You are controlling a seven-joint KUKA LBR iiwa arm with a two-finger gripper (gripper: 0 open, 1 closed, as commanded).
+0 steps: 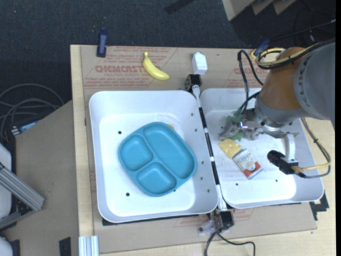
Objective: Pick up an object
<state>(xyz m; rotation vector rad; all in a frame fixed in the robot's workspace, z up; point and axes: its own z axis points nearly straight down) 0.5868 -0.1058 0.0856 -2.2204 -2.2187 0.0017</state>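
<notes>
blue tray (155,158), gripper (237,127) near bottle (241,156)

Your bench on a dark floor

You see dark blue-grey carpet (106,9) around the cardboard-topped bench (128,63), with grey cables (21,108) coiled at left.

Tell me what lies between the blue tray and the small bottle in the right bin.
In the camera view, between the blue tray and the small bottle run the two bins' adjoining white rims, then bare bin floor.
</notes>
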